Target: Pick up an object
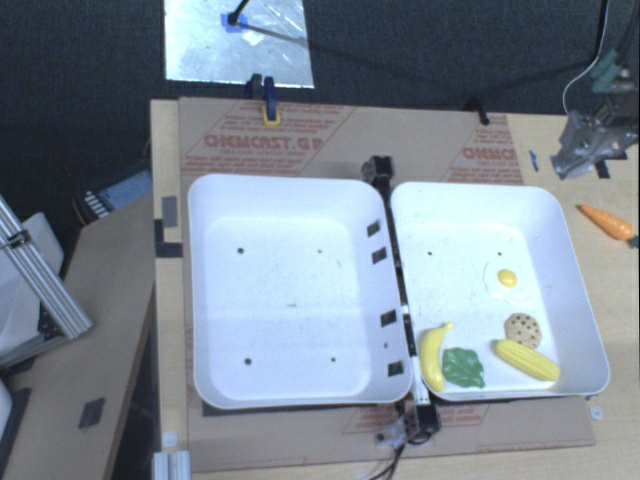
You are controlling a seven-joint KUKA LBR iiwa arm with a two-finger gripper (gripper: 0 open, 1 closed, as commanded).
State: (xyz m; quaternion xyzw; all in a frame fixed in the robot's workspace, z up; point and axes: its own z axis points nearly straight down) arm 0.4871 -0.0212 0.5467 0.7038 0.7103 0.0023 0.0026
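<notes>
Claw [592,150] seen at upper right above counter [600,268], open-or-closed state indeterminable, banana [433,356], corn [527,359], cookie [522,328] lying in right bin [470,218].

smooth white plastic bins [280,193]; matt cardboard sheet [330,133] beneath; crinkled shiny foil square [238,28] behind.

It was a robotics lab: two shallow white plastic bins [290,193] sat clamped on a printed cardboard-covered counter [330,133] beside aluminium framing [40,278].
</notes>
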